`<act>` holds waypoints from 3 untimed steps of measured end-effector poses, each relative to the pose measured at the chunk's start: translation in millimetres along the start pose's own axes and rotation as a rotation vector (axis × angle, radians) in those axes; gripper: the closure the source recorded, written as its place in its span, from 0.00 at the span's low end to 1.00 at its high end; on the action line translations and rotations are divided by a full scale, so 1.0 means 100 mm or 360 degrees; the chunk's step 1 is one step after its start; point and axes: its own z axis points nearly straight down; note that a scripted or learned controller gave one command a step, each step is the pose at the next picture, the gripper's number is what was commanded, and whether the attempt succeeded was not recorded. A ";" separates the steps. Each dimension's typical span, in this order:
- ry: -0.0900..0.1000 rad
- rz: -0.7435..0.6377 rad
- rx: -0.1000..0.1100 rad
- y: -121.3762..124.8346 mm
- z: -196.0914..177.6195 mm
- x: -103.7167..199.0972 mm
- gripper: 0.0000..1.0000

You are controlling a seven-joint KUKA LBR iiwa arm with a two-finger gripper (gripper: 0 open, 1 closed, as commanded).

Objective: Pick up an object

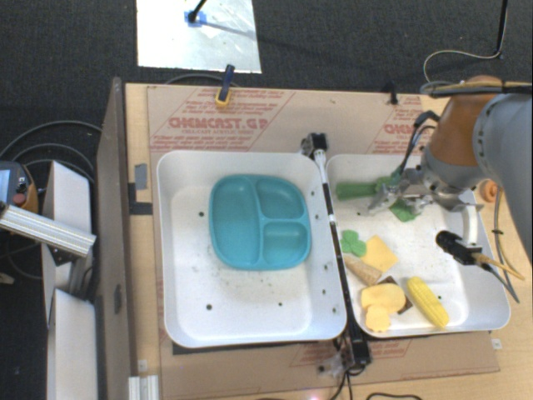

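Observation:
My gripper hangs low over the back of the right bin. It sits between a long green piece on its left and a small green piece just below it. Whether it touches either one is not clear from this view. Nearer the front of the same bin lie a corn cob, a yellow wedge, a round green piece, a tan wedge and two yellow slices.
A teal divided plate lies in the left bin. A raised divider runs between the two bins. The grey and orange arm covers the right bin's back right corner.

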 end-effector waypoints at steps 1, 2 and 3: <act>-0.0003 -0.0006 -0.0011 0.46 -0.02 -0.25 0.00; 0.0000 -0.0009 -0.0003 0.43 -0.01 -0.01 0.00; -0.0004 -0.0011 -0.0009 0.44 -0.13 -0.02 1.00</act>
